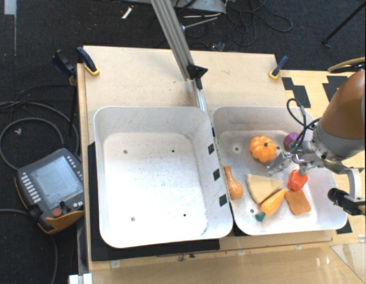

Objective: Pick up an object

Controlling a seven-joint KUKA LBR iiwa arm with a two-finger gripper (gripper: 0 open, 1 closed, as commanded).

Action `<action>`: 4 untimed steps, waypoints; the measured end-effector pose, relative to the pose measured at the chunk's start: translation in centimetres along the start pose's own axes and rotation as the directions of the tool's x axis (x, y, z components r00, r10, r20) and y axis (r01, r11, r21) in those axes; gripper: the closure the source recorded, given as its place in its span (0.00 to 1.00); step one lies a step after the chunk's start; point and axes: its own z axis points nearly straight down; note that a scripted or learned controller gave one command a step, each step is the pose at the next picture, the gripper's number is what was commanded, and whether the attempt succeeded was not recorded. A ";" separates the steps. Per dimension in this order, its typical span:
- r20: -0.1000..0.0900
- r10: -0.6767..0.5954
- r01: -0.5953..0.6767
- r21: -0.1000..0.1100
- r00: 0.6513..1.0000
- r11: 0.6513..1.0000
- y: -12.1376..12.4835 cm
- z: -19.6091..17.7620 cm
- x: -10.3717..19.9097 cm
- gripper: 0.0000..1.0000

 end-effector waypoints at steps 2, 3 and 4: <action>0.001 -0.001 0.001 -0.006 1.000 1.000 0.1 1.4 0.0 1.00; 0.003 0.001 -0.001 -0.009 1.000 1.000 -0.3 -3.6 -0.9 1.00; 0.003 -0.004 0.004 -0.009 1.000 1.000 -0.7 -8.6 0.0 1.00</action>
